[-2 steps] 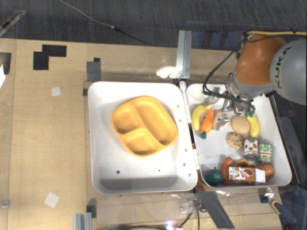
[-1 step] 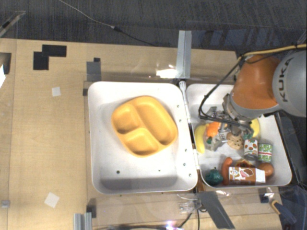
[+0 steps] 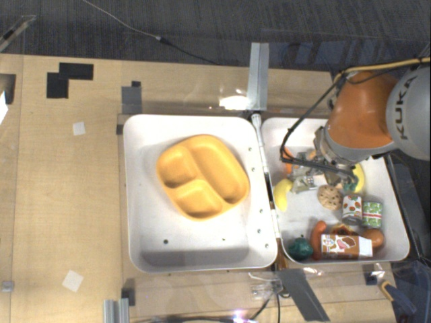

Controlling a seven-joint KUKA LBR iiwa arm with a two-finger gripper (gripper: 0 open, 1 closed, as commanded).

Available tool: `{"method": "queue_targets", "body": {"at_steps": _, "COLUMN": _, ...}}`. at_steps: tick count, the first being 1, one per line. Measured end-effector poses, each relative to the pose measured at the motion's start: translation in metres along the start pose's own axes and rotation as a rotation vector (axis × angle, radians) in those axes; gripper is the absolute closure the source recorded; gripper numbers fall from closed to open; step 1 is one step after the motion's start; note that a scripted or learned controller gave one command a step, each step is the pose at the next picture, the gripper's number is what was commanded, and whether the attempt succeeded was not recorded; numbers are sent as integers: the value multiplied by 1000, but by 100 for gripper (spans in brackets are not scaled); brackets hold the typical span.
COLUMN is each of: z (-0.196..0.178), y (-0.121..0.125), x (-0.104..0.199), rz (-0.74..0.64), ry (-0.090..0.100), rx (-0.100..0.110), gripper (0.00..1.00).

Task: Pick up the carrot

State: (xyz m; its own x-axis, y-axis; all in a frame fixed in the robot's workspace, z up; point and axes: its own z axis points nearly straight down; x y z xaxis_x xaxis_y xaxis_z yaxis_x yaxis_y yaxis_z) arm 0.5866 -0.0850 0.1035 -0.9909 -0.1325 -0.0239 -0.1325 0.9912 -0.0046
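From the fixed camera above the bench, the grey arm with its orange band (image 3: 357,116) reaches in from the right and hangs over the right-hand shallow white bin (image 3: 399,229). The two-finger metal gripper (image 3: 311,177) is down among the clutter at the upper-left part of that bin. Its fingers are a tangle of dark and shiny parts under the wrist, and whether they are spread or closed I cannot tell; nothing can be seen clearly between them.

Just to the left of the gripper, touching its edge or nearly so, a small orange piece (image 3: 288,169) peeks out. This is probably the carrot, though most of it is hidden by the wrist and the view is too coarse to be sure. Below and left of the gripper lies a pale yellow fruit-shaped toy (image 3: 281,196) against the bin's left wall. Just below and right sits a round tan cookie-like disc (image 3: 329,195); farther that way stand small printed cans (image 3: 362,210), and lower still a brown-and-white labelled packet (image 3: 345,245), with a dark green ball (image 3: 301,248) at the bottom left.

Well to the left of the gripper, the left-hand white bin (image 3: 145,247) holds a yellow divided plastic plate (image 3: 201,175).

As for progress, the reach looks done: the gripper is down at the likely carrot. No secure grasp is evident, and the lift remains.
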Motion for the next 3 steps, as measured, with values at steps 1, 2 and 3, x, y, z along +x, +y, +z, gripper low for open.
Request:
{"method": "queue_targets", "body": {"at_steps": 1, "z": -110, "y": -20, "x": -75, "rz": 102, "ry": 3, "rx": 0, "gripper": 100}}
{"method": "queue_targets", "body": {"at_steps": 2, "z": -105, "y": -19, "x": -73, "rz": 101, "ry": 11, "rx": -2, "gripper": 0}}
{"method": "queue_targets", "body": {"at_steps": 3, "z": -37, "y": 0, "x": -31, "rz": -136, "ry": 17, "rx": -6, "gripper": 0}}
